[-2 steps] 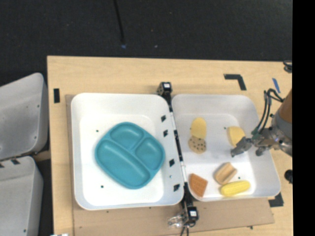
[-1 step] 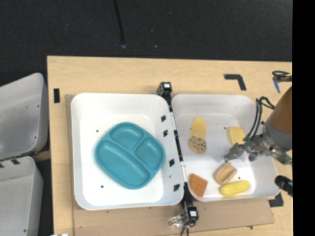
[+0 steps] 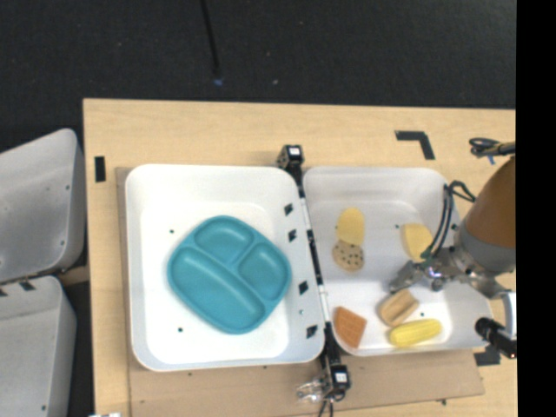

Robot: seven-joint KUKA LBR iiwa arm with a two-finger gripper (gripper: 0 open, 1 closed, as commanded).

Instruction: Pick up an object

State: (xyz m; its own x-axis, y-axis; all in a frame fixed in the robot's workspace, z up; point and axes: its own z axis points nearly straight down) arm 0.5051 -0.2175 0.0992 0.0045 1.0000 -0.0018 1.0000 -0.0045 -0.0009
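Orange-banded arm has its gripper [image 3: 415,276] low in the right bin [image 3: 382,181], just above the tan bread roll [image 3: 398,307], probably lining up a grab. Fingers blurred, can't tell if parted or clenched. Yellow corn [image 3: 414,332] beside the roll; blue tray [image 3: 228,273] in the left bin.

The bench [image 3: 217,129] is seen by one camera, set high above it and tipped a little. Both white bins are taken in, the left bin [image 3: 148,233] and the right bin [image 3: 382,185], from fairly far away. The arm [image 3: 495,215] is seen at the right edge.
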